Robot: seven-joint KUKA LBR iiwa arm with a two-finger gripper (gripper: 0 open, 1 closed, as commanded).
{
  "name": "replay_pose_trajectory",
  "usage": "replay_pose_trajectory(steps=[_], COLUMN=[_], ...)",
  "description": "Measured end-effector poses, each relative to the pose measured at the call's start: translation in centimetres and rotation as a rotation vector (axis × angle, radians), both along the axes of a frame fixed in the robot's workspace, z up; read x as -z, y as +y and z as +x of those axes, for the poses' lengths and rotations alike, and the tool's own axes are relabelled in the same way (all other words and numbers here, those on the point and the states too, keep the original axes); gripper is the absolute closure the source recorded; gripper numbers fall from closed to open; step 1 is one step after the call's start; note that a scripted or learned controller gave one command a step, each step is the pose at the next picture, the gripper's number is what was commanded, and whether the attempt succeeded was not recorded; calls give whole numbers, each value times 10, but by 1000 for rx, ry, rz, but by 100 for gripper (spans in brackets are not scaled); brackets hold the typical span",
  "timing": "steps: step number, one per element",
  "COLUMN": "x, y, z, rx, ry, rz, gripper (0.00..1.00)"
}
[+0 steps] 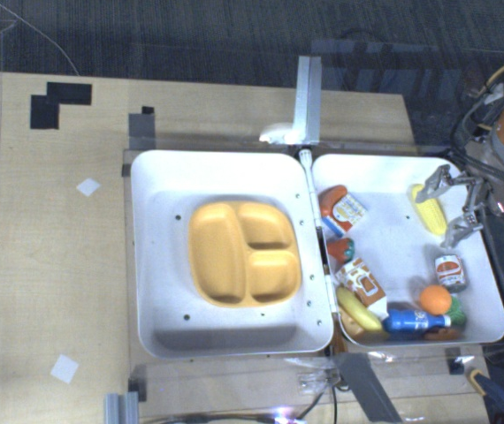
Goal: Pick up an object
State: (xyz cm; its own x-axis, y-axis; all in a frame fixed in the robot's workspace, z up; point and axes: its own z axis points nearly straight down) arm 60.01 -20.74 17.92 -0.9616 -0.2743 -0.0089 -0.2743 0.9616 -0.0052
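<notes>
Evidently approach stage: tool [450,203], spread and holding nothing, hangs at right of frame straddling the yellow corn cob [430,212] in the right bin [385,164]; next, descend and clench.

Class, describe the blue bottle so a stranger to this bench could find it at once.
Start at the right bin, the one crowded with small things. Follow its near edge to the blue bottle lying on its side, between the banana and the orange ball. It is the one blue thing among yellow, orange and red neighbours.

No text or label here is legible.
</notes>
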Motion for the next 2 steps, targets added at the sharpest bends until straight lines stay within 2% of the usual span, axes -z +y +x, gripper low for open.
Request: replay_pose_trajectory(steps=[1,2], x=[26,-81], y=[2,27], z=[-38,-45], rx=[-199,-16], ry=[2,-8], rz=[0,-1], gripper=[0,0])
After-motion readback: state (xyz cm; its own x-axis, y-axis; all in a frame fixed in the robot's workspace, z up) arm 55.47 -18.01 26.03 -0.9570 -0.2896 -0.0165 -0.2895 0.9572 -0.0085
